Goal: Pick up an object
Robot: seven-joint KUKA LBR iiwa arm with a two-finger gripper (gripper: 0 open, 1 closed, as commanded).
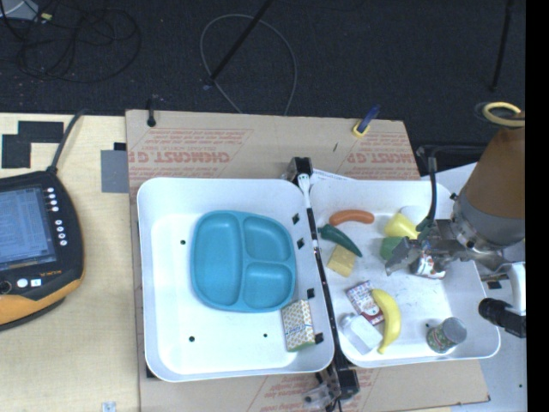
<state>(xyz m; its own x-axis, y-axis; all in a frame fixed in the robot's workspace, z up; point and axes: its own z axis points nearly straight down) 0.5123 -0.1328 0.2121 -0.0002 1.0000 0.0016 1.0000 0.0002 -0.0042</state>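
My gripper (418, 259) hangs low over the right part of the right bin (470, 305), below the arm's orange band (506, 174). It is just right of a dark green piece (393, 247) and a yellow toy (401, 226). An orange sausage (352, 217), a green pepper (340, 239) and a yellow wedge (340, 263) lie to its left. Nearer the front lie a red and white packet (364, 301), a banana (389, 316), a white object (360, 333) and a small can (444, 335).
The left bin (163, 230) holds a blue divided plate (244, 260) and a small patterned box (298, 324) at its front right corner. A tablet controller (34, 239) lies on the bench at far left. Cardboard (257, 148) lies under both bins.
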